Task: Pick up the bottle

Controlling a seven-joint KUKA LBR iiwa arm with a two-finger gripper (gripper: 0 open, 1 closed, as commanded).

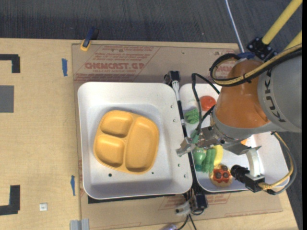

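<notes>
We see cardboard sheeting over the bench (38, 128), blue tape marks on it, a small clamp (88, 39) at the top edge. The left bin (91, 104) holds one yellow three-compartment tray (126, 141), sitting roughly mid-bin, slightly toward the left. A black bar with cables (180, 109) runs down the seam between the two bins.

In the right bin (280, 152), clutter is packed along the left wall: a green item (192, 115) up top, an orange-red round thing (207, 101) just beside it, a green and yellow cluster (207, 158) lower down, and a red-and-yellow toy with dark spots (220, 175) near the bottom edge. We can't pick out which of these is the bottle; the wrist covers much of that bin, so its spot is unclear to us.

The arm enters from the right, with its orange band (242, 95) over the right bin's upper middle and grey link (288, 95) behind it. The gripper (194, 145) hangs low by the seam, over the green clutter, metal parts poking left toward the divider. We can't tell how far the fingers are spread or whether anything is between them.
</notes>
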